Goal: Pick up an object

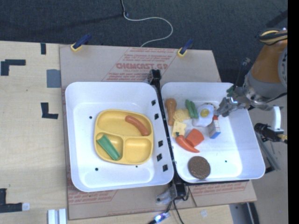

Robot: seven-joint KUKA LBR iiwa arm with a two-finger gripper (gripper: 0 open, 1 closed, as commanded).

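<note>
The right bin (243, 167) holds several toy foods. A fried egg (204, 113) lies beside a green pepper (190, 108) and an orange-brown piece (170, 107). Lower down are a yellow piece (179, 126), a red-orange piece (195, 136), a carrot (187, 145) and a brown round patty (199, 167). A small red and blue bottle (215, 128) stands just right of the egg. My gripper (224, 108) hangs over the bin's upper right part, close above the bottle and right of the egg. Nothing is visibly held.
The left bin (79, 125) carries a yellow divided plate (135, 148) with a sausage (138, 124) and a green piece (108, 146) on it. The bins' shared wall (163, 129) runs down the middle. A cable (145, 20) lies behind the bins.
</note>
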